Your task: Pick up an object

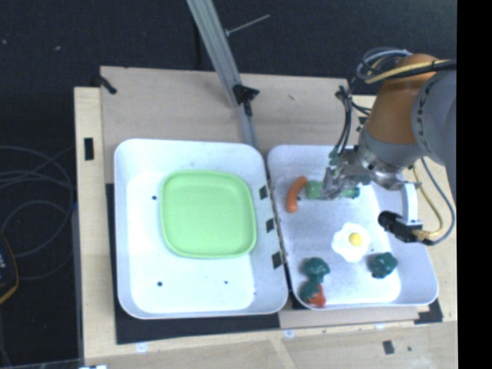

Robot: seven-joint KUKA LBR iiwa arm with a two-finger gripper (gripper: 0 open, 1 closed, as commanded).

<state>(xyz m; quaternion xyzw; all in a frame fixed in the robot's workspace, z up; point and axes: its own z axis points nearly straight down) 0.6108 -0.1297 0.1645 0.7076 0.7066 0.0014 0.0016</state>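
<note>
We are seeing claw (332, 188) hovering just right of sausage (294, 194), long axis near-vertical; finger state, we cannot tell.

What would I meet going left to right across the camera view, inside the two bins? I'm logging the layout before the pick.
Green plate in the left bin → orange sausage-shaped toy → gripper over a green item → fried egg toy → dark green toy, all four in the right bin.
</note>
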